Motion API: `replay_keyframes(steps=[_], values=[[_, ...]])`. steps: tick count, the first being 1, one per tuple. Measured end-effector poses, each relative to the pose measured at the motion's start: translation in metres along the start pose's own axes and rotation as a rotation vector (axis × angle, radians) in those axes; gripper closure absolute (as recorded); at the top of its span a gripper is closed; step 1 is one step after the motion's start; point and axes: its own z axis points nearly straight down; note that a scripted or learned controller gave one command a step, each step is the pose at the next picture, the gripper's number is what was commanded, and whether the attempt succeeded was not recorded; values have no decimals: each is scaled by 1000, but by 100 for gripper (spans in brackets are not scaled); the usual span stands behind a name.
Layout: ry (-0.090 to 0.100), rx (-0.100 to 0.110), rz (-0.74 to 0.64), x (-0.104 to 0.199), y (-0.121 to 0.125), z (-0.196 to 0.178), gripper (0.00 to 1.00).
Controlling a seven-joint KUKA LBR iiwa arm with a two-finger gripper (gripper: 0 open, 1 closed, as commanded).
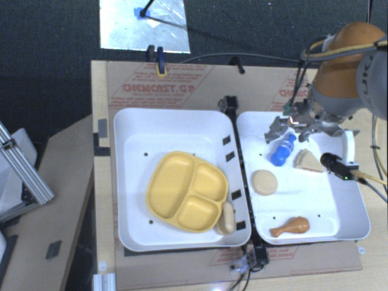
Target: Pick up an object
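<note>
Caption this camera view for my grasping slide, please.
Gripper hovering over a blue bottle in the right bin; yellow divided tray in the left bin.

From where I stand, red print reading "CHEMCAST GP" runs across the brown protective sheet (163, 80) on the surface, at about eleven o'clock above the left bin (130, 132). More of the same red lettering at one o'clock is too cut off to read.

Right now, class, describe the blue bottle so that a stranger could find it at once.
Start at the right bin. Near its far edge, just under the tool, lies the blue bottle. It is the one blue thing there; the round bun, wedge and drumstick are tan.
</note>
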Motion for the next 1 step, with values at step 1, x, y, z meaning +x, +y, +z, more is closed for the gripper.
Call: replay_keyframes(steps=[1], values=[[0, 0, 0, 2, 1, 62, 0]])
